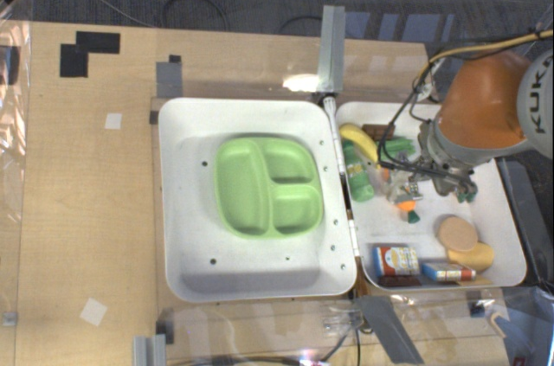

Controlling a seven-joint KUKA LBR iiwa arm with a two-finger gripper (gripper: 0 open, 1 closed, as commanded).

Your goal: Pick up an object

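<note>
My gripper (407,183) hangs low over the middle of the right bin (511,269), under the arm's orange band (480,103). Directly around it lie several small toys. A yellow banana (359,142) rests at the bin's upper left, with a green toy (399,148) beside it and a green vegetable (359,181) along the left wall. A small orange carrot-like piece (407,205) sits just below the gripper. The gripper body hides what lies straight under it.
The left bin (182,269) holds a green divided plate (267,187). In the right bin's lower part are a round tan disc (456,233), a yellow piece (476,255), a small box (396,259) and a tube (447,272). A metal divider post (331,53) stands between the bins.
</note>
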